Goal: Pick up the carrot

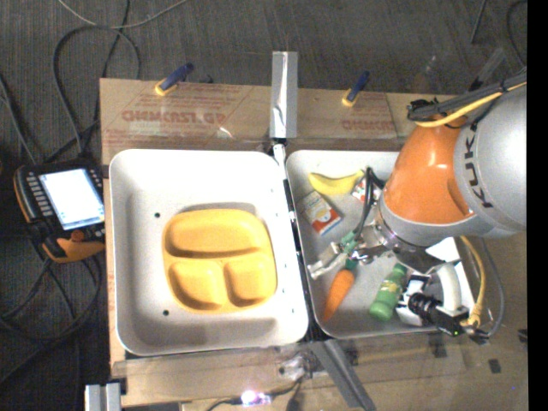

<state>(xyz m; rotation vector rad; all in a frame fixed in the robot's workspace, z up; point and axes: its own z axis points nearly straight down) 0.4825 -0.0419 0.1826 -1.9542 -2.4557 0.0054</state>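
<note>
An orange carrot point(337, 291) with a green top lies slanted in the right bin point(301, 197), near its front left corner. My gripper point(325, 259) hangs just above and left of the carrot's green end. It is open, with one metal finger point(318, 269) pointing left toward the bin's wall. Nothing sits between the fingers. The grey and orange arm covers the bin's right half.
In the right bin, a banana point(336, 181) lies at the back, a small red and white box point(323, 215) near the left wall, and a green bottle point(388, 288) right of the carrot. The left bin point(128, 229) holds a yellow divided tray point(221, 258).
</note>
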